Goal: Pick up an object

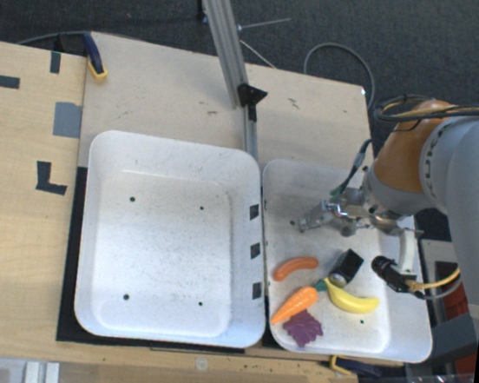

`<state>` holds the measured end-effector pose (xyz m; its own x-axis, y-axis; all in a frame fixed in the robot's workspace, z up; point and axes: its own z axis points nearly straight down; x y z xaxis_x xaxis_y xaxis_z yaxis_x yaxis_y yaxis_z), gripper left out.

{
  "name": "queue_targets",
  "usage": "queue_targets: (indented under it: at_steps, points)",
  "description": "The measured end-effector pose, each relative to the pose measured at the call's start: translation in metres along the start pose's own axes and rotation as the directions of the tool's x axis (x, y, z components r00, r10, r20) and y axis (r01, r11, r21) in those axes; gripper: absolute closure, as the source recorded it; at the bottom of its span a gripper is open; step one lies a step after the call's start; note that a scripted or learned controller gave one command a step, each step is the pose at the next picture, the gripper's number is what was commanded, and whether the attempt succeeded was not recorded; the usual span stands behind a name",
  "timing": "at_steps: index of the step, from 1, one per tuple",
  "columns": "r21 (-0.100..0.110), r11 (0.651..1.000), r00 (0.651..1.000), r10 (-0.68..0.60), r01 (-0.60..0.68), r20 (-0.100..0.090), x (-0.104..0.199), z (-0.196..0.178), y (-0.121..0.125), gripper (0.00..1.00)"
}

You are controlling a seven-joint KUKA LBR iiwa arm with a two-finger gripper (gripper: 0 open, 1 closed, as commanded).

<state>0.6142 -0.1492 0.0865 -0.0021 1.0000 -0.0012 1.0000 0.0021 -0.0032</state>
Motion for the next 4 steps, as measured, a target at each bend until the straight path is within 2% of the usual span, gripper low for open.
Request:
queue_targets:
  at_steps: [1, 2, 3, 4]
  points:
    - [-0.001, 1.0, 1.0, -0.001, 0.001, -0.001, 0.001, -0.012, 0.0, 1.0]
    - [-0.007, 1.0, 1.0, 0.002, -0.002, 0.0, 0.0, -0.071, -0.007, 1.0]
    - [-0.006, 1.0, 1.0, 0.001, -0.001, 0.0, 0.003, -0.114, -0.006, 1.0]
    - [-0.005, 1.0, 1.0, 0.001, -0.001, -0.001, 0.003, -0.139, -0.006, 1.0]
